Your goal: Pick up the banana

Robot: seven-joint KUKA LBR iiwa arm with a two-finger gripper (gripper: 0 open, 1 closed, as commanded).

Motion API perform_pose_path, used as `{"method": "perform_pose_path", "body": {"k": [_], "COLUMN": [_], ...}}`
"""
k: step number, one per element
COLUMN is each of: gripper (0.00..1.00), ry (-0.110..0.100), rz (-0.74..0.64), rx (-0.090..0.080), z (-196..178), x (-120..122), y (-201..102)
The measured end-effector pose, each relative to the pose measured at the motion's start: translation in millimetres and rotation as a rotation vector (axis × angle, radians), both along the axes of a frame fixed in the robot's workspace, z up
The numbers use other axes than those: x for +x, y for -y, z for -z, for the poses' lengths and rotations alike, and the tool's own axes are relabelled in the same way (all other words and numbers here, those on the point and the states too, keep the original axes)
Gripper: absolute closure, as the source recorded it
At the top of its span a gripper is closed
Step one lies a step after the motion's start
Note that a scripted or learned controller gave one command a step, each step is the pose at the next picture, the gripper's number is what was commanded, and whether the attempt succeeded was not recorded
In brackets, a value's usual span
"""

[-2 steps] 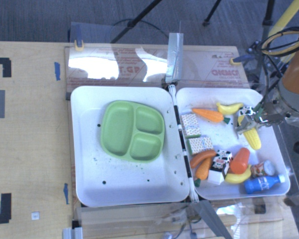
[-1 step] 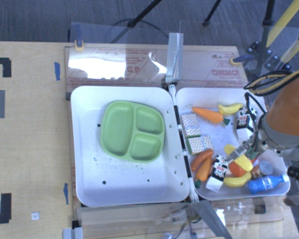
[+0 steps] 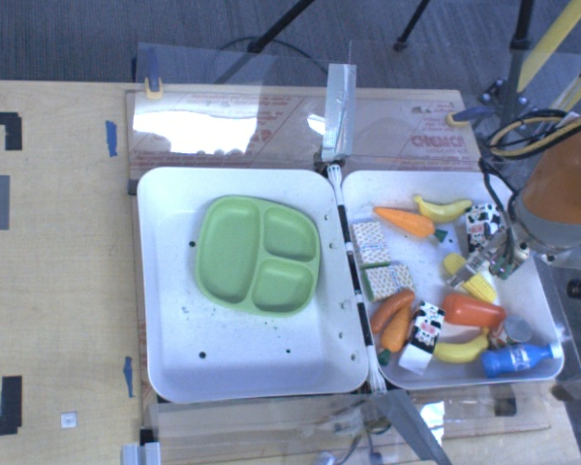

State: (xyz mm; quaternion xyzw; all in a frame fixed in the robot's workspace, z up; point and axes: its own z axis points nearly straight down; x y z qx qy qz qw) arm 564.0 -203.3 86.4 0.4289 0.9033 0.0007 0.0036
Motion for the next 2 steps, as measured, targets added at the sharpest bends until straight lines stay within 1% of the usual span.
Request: {"method": "perform_pose_path", "body": {"k": [1, 2], "gripper": [0.0, 0.0], "ry": [-0.003, -0.002], "rz": [0.0, 0.189], "rx": [0.001, 0.01], "z": [0.6, -0.8], "x": [-0.6, -18.7], "y": [-0.2, 13.5]}}
